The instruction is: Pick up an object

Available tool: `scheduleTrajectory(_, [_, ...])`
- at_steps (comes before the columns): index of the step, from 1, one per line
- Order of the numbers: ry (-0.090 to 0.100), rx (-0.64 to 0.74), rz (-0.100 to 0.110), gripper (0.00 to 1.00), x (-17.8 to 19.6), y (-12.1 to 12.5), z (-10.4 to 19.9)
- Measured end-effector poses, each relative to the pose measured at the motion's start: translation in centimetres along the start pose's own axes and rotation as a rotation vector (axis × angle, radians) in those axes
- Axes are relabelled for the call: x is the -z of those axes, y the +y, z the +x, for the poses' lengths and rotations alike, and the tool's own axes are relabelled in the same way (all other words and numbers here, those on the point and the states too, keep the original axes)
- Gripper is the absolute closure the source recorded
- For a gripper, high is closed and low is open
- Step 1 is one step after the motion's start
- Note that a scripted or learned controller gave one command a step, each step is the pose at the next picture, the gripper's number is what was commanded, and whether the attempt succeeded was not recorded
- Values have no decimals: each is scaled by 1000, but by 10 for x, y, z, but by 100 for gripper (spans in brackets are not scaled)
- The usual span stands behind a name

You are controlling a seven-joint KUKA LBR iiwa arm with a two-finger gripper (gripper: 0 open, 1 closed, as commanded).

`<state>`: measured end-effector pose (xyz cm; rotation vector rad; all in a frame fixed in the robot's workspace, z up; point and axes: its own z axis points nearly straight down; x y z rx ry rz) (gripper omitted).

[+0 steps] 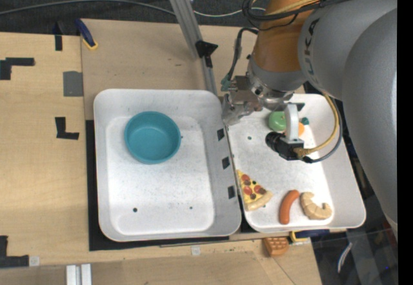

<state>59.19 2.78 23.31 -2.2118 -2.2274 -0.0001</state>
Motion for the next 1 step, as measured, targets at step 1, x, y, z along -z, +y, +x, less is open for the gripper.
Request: scheduleTrajectory(1, [-1, -1, 0, 100, 0, 4, 44])
